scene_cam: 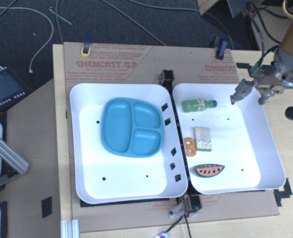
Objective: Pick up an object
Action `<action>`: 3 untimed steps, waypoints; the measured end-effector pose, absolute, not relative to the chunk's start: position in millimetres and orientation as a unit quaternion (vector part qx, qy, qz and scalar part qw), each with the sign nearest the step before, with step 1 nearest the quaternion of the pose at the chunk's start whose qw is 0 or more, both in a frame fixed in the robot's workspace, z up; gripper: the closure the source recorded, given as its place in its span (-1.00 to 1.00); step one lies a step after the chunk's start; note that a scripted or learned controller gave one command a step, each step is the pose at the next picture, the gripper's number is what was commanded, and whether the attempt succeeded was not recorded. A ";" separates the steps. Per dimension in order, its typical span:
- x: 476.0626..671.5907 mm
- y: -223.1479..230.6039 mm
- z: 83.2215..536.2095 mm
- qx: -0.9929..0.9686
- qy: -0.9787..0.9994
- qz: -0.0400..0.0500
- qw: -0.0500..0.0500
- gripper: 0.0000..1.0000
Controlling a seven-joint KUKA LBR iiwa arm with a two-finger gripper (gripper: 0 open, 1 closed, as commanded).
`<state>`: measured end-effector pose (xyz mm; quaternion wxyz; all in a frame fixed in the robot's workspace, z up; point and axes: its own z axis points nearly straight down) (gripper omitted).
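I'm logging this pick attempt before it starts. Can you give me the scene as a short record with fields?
left bin: blue three-compartment plastic plate
right bin: green plastic bottle lying on its side; small patterned packet; orange pretzel-shaped toy; watermelon slice toy
gripper: jaws open, above right bin's far right corner, holding nothing
touching: pretzel beside packet

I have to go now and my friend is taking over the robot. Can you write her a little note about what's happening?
Claw: open, holding nothing, above the far right corner of the right bin.
Right bin: green bottle lying on its side at the far end, small box in the middle, pretzel next to the box, watermelon slice at the near end.
Left bin: blue plate.
Done: nothing picked up yet.
Left: lower the claw, grab one thing and lift. The bottle looks closest.
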<state>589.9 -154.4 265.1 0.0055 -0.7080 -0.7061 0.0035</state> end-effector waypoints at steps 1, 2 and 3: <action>592.1 -154.1 271.7 -0.707 -0.707 0.000 0.000 -1.00; 594.3 -155.0 209.0 -0.707 -0.707 0.001 0.003 -1.00; 589.5 -159.0 164.5 -0.707 -0.707 0.001 0.003 -1.00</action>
